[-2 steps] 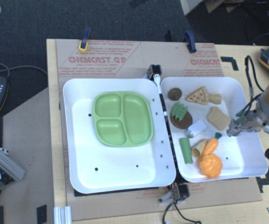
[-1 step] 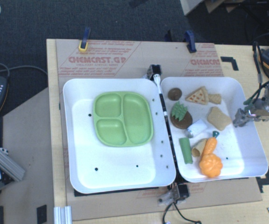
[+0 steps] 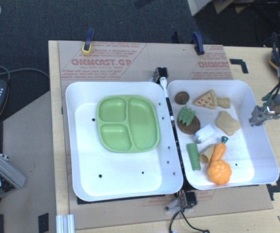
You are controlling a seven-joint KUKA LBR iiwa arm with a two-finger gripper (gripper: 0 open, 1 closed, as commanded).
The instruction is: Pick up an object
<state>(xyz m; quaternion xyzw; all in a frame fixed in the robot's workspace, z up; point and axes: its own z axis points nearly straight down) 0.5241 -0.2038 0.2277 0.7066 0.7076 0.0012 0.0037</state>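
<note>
While the metal claw (image 3: 260, 114) hovers at the right-hand white plastic bin's (image 3: 256, 152) right rim, grip state indeterminate, nothing is lifted; approach continues toward the round orange plastic fruit (image 3: 219, 172), lower centre-right.

glossy plastic bins (image 3: 81, 130), matt green tray (image 3: 128, 123)
</note>
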